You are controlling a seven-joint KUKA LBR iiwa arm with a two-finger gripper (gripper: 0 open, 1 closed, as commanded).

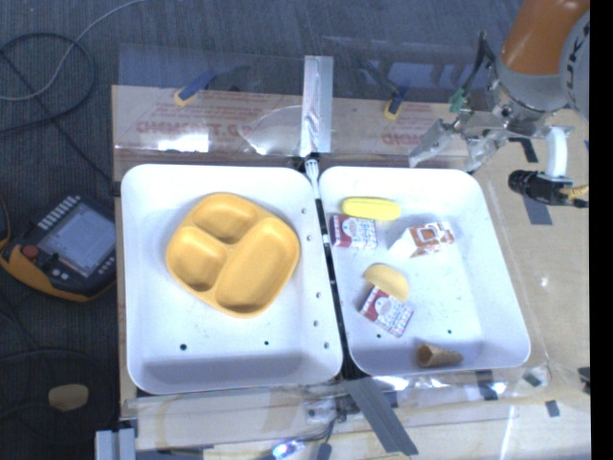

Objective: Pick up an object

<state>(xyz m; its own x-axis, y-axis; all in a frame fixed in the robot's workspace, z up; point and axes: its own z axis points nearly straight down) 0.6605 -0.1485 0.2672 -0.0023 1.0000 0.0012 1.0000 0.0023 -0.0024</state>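
Yellow banana [371,208] in right bin [498,257], hand [458,142] apart above, grip perhaps unclear.

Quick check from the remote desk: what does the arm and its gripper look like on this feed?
The arm has an orange band above a grey wrist section. Below it, the gripper is a pale grey metal assembly with thin fingers. A white-and-black part with a yellow tip sits beside it.

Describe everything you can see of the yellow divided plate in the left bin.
The yellow plastic-looking divided plate lies flat and right side up, turned at an angle, near the middle of the left white bin. It has rounded corners and three hollow compartments, two smaller and one larger. It looks smooth and glossy. It rests on the bin floor.
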